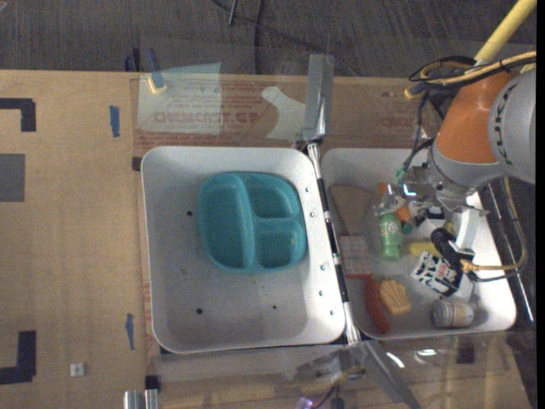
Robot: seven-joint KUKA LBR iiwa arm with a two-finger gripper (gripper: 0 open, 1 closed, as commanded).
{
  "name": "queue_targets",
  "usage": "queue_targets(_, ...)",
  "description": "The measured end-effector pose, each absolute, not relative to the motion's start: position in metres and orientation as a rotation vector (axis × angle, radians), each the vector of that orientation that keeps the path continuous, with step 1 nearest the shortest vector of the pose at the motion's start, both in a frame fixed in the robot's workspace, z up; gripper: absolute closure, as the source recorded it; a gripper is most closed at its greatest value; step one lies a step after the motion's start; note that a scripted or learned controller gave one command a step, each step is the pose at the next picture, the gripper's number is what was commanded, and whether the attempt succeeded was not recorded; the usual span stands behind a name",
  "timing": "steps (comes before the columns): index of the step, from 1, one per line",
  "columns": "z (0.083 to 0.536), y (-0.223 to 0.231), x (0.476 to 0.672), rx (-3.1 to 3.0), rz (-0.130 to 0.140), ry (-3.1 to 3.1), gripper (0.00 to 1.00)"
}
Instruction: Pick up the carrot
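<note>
In the right bin (502, 313), the thing that best fits a carrot (376, 304) is a long reddish-orange piece below the green bottle (391, 234), towards the bin's near edge. It touches a yellow ridged piece (394, 296). A smaller orange bit (407, 220) just right of the bottle makes the identification uncertain. The end effector (428, 220) hangs right of the bottle under the orange-banded wrist. Whether it is apart or together cannot be told, and nothing is seen in its grip. To do the step well, the arm should probably move from the bottle's right side to well below it and centre over the carrot's middle. It should then close across the narrow width, approaching from the side away from the yellow piece so that only the carrot is taken. A square descent would likely keep the carrot from rolling.
</note>
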State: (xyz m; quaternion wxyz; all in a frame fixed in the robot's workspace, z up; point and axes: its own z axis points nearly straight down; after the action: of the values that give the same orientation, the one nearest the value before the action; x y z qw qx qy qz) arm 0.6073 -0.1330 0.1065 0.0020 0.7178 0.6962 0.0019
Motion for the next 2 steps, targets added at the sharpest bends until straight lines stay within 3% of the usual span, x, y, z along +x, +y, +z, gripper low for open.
queue_targets(1,0.1738,-0.1465,0.661,2.446,0.001,1.967,1.0)
queue_targets(2,0.1734,-0.1463,0.6608,2.446,0.001,1.968,0.0)
